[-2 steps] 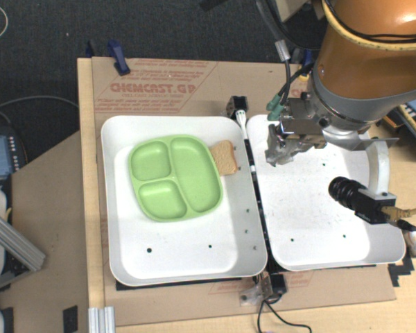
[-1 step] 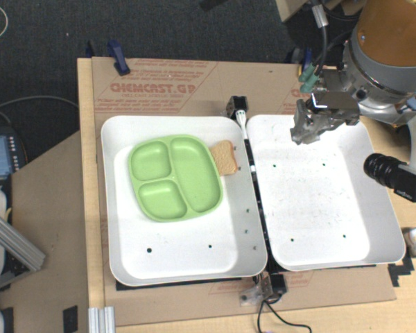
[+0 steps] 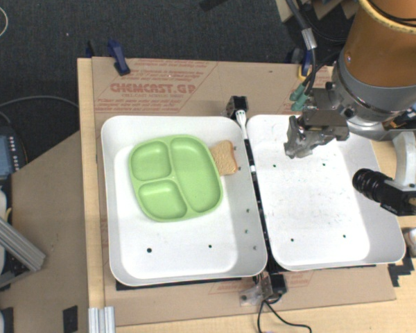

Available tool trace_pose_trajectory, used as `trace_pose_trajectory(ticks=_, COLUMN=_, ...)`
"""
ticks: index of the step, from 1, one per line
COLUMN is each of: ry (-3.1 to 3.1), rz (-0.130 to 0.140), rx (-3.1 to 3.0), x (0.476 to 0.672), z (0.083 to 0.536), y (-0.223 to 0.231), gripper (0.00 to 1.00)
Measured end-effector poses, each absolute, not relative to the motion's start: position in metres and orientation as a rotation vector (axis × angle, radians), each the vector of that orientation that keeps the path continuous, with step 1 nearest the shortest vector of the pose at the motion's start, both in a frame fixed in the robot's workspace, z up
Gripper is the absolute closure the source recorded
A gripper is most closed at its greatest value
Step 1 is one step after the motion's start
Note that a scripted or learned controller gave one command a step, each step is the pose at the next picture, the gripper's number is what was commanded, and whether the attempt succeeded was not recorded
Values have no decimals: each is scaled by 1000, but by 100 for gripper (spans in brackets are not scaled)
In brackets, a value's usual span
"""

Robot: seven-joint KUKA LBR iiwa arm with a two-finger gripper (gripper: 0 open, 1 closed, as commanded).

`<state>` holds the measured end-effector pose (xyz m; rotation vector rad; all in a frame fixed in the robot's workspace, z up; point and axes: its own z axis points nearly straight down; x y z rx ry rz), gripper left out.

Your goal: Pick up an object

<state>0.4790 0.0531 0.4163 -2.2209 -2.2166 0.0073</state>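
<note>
**Inspector A:** Position of the arm?

**Inspector B:** It enters from the right. The pincer (image 3: 299, 146) hangs over the far left part of the right bin (image 3: 333, 214), near the rim shared with the left bin (image 3: 125, 255).

**Inspector A:** State of the pincer?

**Inspector B:** Cannot tell. The fingertips are blurred against the white floor, so their spread is unreadable, and nothing can be seen between them.

**Inspector A:** Objects available for picking?

**Inspector B:** Both in the left bin. A green divided plate (image 3: 175, 178), three compartments, lies flat near the centre. A tan cracker-like piece (image 3: 225, 157) lies against the plate's far right edge, touching or just beside it, close to the shared rim.

**Inspector A:** Support?

**Inspector B:** Both bins sit side by side on a cardboard sheet (image 3: 152, 85) covering the table.
</note>
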Motion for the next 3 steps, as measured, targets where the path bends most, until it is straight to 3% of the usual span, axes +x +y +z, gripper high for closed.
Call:
trace_pose_trajectory(ticks=1, ry=-2224, rz=0, rx=-2219, x=479, z=418, y=71, gripper=100)
trace_pose_trajectory(ticks=2, ry=-2227, rz=-10, rx=-2221, x=480, z=468, y=87, gripper=100)
trace_pose_trajectory(ticks=3, ry=-2225, rz=-4, rx=-2220, x=479, z=465, y=111, gripper=100)
